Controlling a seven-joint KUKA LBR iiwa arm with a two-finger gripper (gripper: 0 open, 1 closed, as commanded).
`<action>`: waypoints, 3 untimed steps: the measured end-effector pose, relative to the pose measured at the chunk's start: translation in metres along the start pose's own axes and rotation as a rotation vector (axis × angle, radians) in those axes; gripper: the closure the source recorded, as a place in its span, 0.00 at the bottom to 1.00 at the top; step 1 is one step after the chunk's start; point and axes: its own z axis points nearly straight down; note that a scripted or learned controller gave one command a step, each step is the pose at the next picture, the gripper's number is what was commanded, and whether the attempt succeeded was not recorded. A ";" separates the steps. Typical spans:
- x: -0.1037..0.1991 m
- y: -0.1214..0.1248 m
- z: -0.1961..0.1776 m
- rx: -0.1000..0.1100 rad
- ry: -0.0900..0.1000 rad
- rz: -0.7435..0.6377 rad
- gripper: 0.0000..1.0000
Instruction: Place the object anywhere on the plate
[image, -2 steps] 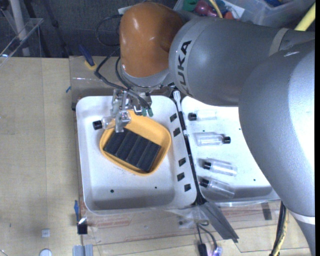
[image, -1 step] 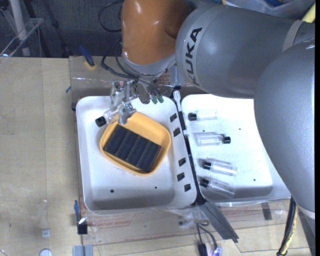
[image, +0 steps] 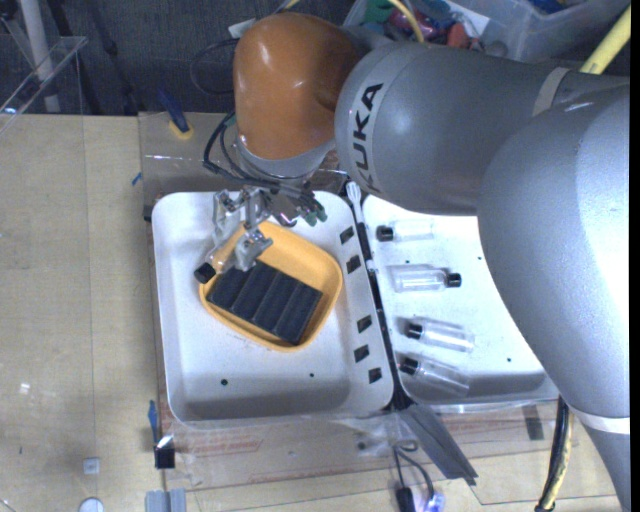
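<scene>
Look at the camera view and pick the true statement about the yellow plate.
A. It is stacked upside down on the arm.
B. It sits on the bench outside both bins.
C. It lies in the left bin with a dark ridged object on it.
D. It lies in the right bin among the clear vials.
C: the yellow plate rests in the left bin, with the dark ridged object lying on it.

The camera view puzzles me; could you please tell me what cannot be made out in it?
- Claw: blurred metal; whether it grips anything is unclear.
- Black ridged object on the yellow plate: its kind is unclear.
- Right bin: far side hidden by the arm.
- Clear tubes: contents too small.
</scene>
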 end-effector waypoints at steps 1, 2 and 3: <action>-0.001 0.001 -0.041 0.002 -0.008 -0.155 1.00; 0.049 -0.011 0.006 0.000 -0.001 -0.360 1.00; 0.045 -0.065 0.000 0.002 -0.006 -0.591 1.00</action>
